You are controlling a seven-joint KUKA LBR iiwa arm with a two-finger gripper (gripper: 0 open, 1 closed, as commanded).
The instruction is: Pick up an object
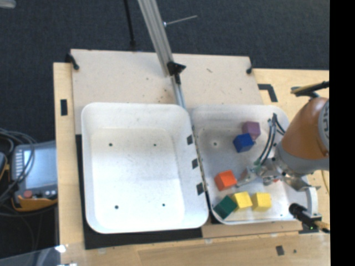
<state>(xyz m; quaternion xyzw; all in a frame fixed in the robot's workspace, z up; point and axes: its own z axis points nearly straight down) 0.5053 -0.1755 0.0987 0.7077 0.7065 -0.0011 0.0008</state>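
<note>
Camera view, two white bins, six blocks, end effector

You see even, diffuse overhead light that washes the left bin to near-white glare, so its floor keeps little texture and its rim casts only a faint shadow. Beyond that bin's far rim, the dark carpet falls into grainy underexposure. The whole picture is soft, with small details blurred.
</note>
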